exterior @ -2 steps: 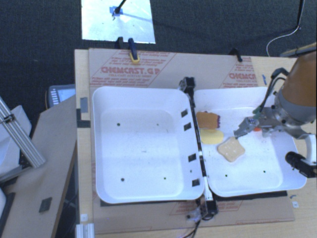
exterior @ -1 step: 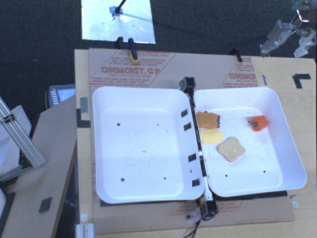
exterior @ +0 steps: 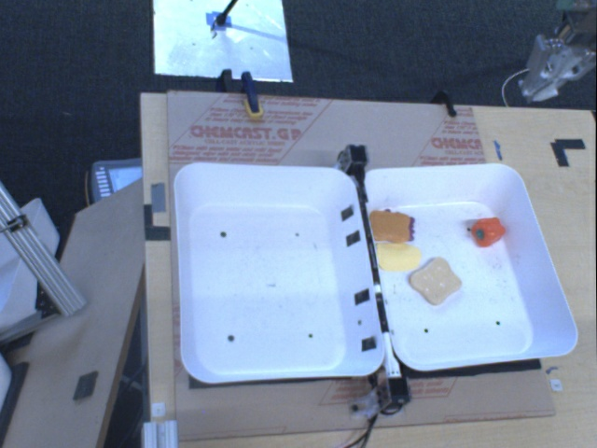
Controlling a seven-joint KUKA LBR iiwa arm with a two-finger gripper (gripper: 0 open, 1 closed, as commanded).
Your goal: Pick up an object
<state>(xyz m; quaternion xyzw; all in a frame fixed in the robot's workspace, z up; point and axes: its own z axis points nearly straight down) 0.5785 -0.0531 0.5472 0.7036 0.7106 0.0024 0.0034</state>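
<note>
The gripper (exterior: 557,66) hangs off the desk's (exterior: 438,138) far corner, its finger spread unreadable, the orange piece (exterior: 486,231) apparently nearest below in the right bin (exterior: 546,278).

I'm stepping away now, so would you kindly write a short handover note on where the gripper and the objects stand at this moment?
Gripper: up at the top right corner of the view, off beyond the bins, nowhere near the objects; whether it is open or shut cannot be told from here.
Objects: all four lie in the right bin. The orange block, yellow disc and tan toast piece cluster near its left wall; the red pepper sits apart toward the right.
Done: nothing lifted yet.
Left: bring the arm down over one object, grasp and raise it. The pepper, standing alone, looks the easiest pick.
</note>
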